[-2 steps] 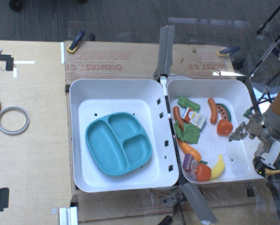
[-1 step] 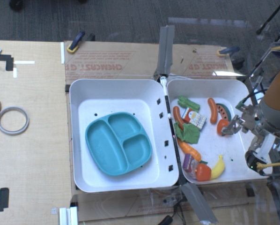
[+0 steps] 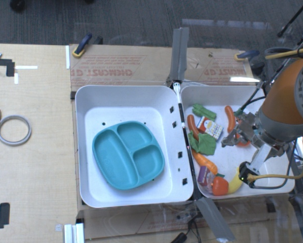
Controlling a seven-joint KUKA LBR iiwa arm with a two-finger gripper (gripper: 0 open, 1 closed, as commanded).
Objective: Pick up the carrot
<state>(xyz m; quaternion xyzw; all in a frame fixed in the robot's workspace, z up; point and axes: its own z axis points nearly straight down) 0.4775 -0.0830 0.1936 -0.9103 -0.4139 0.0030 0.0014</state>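
Note:
The carrot is a small orange piece lying in the right bin, toward its lower left, just below a green leafy toy. My gripper hangs over the middle of the right bin, up and to the right of the carrot and apart from it. Something red shows just beside the gripper. The grey arm with its orange band reaches in from the right.
The right bin also holds two orange-red sausages, a green bean, a small white and red box, a purple item, a red tomato and a yellow banana. A blue divided plate lies in the left bin.

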